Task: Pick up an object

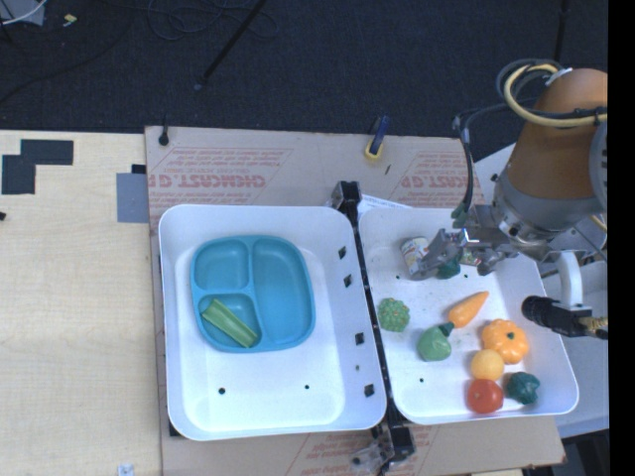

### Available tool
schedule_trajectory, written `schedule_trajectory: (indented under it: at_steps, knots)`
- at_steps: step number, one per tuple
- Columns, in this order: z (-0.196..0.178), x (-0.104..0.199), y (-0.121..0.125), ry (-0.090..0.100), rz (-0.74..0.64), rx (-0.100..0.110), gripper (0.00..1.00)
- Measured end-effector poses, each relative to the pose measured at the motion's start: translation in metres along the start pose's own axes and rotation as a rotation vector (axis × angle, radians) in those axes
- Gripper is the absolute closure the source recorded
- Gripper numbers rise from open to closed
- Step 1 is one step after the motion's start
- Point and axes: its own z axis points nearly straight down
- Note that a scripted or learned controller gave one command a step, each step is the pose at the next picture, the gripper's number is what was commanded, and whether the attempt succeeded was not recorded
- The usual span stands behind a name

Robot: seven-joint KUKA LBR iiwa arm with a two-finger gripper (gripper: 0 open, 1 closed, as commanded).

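Nearest, at 5 o'clock in the right bin [556, 390]: red tomato [484, 396], dark green piece [523, 388], yellow lemon [486, 364], orange pumpkin [504, 340]. Beyond: green pepper [434, 344], carrot [466, 308], broccoli [394, 314]. At 12 o'clock in that bin, the end effector [444, 259] hangs beside a small can [414, 256]; its opening cannot be judged.

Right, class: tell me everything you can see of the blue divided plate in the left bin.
The blue divided plastic plate is a rounded square with a raised rim and three compartments, two above and a third at lower left. It lies flat on the floor of the left white bin, towards its upper half. A green pod-shaped toy vegetable lies slantwise in the lower left compartment.
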Motion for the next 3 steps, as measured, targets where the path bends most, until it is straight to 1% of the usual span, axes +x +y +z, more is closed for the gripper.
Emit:
schedule_trajectory:
  at_steps: [1,2,3]
  knots:
    - [-0.006,0.0,0.002,-0.001,-0.002,-0.012,0.0]
    - [0.054,-0.006,-0.004,0.0,-0.001,-0.004,0.0]
    - [0.1,-0.002,0.003,0.0,-0.001,-0.007,0.0]
